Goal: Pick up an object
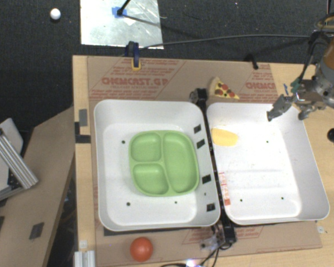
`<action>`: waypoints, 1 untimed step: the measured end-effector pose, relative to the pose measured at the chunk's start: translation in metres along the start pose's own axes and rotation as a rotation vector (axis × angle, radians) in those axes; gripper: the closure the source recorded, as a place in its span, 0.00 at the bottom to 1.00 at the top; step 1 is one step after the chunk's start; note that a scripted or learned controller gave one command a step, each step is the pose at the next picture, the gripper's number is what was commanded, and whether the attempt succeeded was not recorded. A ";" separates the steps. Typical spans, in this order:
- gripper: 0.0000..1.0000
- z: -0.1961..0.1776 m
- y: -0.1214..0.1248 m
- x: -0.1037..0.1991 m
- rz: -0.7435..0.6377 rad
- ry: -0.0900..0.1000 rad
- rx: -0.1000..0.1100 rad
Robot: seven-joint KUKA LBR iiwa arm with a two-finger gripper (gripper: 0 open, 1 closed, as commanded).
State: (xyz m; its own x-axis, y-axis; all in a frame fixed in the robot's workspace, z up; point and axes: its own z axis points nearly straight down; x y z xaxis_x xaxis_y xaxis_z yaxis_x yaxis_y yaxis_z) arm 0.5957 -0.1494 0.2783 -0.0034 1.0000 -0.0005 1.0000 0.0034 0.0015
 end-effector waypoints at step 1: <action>0.00 0.042 0.006 -0.001 0.002 0.000 0.001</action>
State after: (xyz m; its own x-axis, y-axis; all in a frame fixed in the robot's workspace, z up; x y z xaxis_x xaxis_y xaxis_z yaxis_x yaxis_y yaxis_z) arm 0.6016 -0.1502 0.2359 -0.0018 1.0000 -0.0007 1.0000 0.0018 0.0006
